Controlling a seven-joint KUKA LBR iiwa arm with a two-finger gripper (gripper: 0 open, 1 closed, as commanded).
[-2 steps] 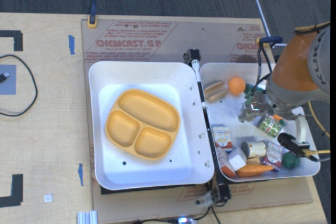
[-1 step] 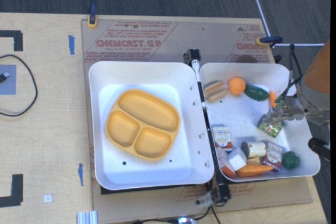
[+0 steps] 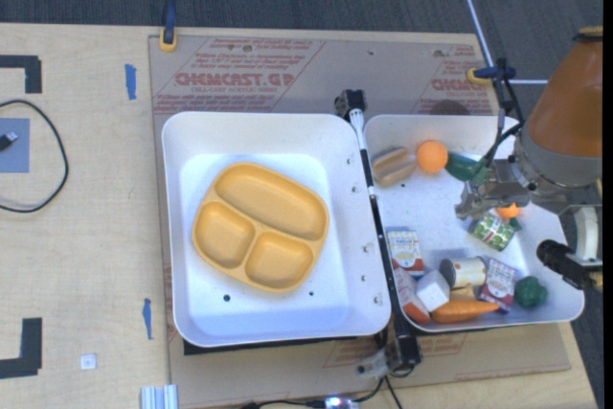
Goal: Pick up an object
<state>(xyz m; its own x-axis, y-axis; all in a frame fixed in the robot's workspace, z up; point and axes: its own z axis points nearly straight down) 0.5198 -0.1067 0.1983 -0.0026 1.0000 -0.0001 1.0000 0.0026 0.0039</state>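
Observation:
The right bin point(image 3: 431, 206) holds the loose objects. A hot dog point(image 3: 393, 165), an orange ball point(image 3: 432, 156) and a dark green piece point(image 3: 463, 166) lie at its far side. A green and white packet point(image 3: 493, 231) sits mid-right with a small orange piece point(image 3: 510, 212) just above it. My gripper point(image 3: 490, 196) hangs over the bin's right half, right above that packet and beside the green piece. Nothing shows as held.
Along the right bin's near edge lie a small carton point(image 3: 406, 251), a tan can point(image 3: 466, 270), a white block point(image 3: 433, 292), a carrot point(image 3: 460, 309), a red and white packet point(image 3: 498, 281) and broccoli point(image 3: 530, 292). The left bin point(image 3: 182, 206) holds a yellow divided tray point(image 3: 261, 225).

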